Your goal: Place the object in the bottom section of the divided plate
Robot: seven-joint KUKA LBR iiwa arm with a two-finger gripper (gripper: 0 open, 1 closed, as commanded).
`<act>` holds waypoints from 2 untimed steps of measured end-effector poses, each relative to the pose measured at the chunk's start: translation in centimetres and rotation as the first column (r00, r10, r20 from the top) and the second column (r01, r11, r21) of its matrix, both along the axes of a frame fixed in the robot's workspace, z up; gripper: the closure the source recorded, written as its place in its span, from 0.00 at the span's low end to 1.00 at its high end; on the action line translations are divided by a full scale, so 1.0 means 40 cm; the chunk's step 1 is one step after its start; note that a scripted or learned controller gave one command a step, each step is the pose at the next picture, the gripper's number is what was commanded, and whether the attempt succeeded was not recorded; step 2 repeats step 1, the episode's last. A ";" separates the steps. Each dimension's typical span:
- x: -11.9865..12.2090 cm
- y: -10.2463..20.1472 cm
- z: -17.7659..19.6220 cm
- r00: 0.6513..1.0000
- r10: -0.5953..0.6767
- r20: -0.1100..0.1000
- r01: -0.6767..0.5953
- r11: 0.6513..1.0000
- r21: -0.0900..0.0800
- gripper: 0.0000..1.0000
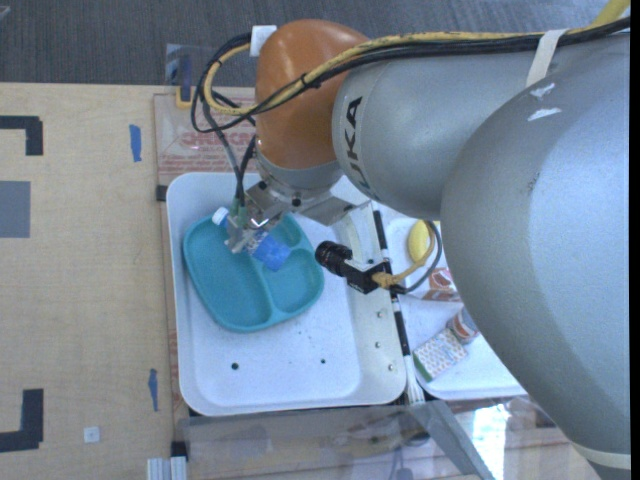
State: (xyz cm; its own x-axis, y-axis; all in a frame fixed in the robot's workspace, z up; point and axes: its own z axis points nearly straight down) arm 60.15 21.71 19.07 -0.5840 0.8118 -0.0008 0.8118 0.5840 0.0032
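Note:
A teal divided plate (245,288) lies in the upper left of the left white bin (290,378). A small blue object (272,255) rests on the plate, at the ridge between its sections on the right side. My gripper (243,230) hangs low over the plate's upper part, just up and left of the blue object and close to it or touching it. The orange band and grey wrist hide the plate's top edge. A small white and blue bit (220,215) shows at the gripper's left side.
The right bin (480,373) holds a yellow item (420,240), a reddish packet (441,284) and a patterned packet (442,352), mostly under the arm. A black cylinder with a yellow clip (350,265) sticks out over the divider between the bins.

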 end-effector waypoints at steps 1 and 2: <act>0.001 0.000 0.001 1.000 0.001 0.001 -0.001 1.000 0.000 0.00; 0.001 0.000 0.001 1.000 0.001 0.001 -0.001 1.000 0.000 0.00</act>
